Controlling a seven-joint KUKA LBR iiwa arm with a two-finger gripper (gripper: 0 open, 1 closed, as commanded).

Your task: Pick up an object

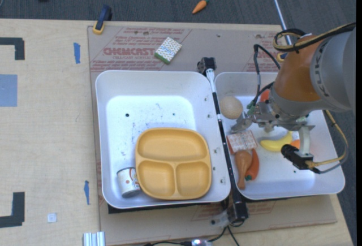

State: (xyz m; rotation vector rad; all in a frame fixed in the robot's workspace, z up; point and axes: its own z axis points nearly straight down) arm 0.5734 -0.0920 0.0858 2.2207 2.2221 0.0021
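We're at the reach-in step: the arm [317, 78] hangs low over the right bin [325, 182], pincer [261, 117] down among the items. Can't tell whether the pincer is released or clenched, as the wrist hides it, and nothing visibly sits in it. Candidates nearby: an egg [231, 107] just left of the pincer, a small patterned packet [242, 141] below it, a carrot [246, 164] touching the packet, a banana [275, 145] to the right. Left bin [107, 126] has a yellow divided plate [173, 162] & a small can [128, 181] beside it. Next, we reckon: settle on one item, prob. egg or packet, close, then lift straight up to check the hold.
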